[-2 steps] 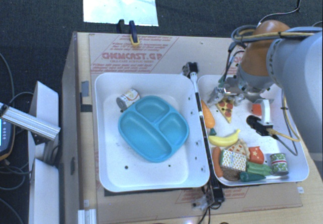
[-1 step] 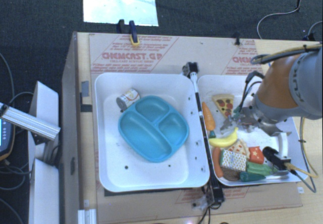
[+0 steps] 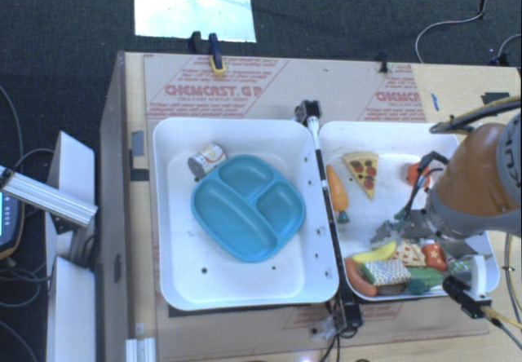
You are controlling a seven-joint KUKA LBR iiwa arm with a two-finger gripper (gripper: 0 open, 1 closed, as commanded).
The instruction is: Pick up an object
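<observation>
My gripper (image 3: 393, 229) hangs low over the right bin (image 3: 391, 140), just above a pile of toy food at the bin's front. The pile holds a yellow banana (image 3: 373, 253), a hot dog (image 3: 357, 275), a patterned sandwich block (image 3: 386, 272), a pizza-like piece (image 3: 410, 253), a red piece (image 3: 433, 255) and a green piece (image 3: 424, 280). Farther back lie a pizza slice (image 3: 362, 171) and a carrot (image 3: 338, 191) along the left wall. A red toy (image 3: 413, 174) sits partly behind the arm's cable. The arm's body hides the bin's right side.
The left bin (image 3: 175, 189) holds a blue divided plate (image 3: 247, 206) and a small tipped can (image 3: 206, 160) at its back left. A black-and-white bar (image 3: 322, 189) runs along the divider between the bins. Cardboard (image 3: 245, 87) lies behind both bins.
</observation>
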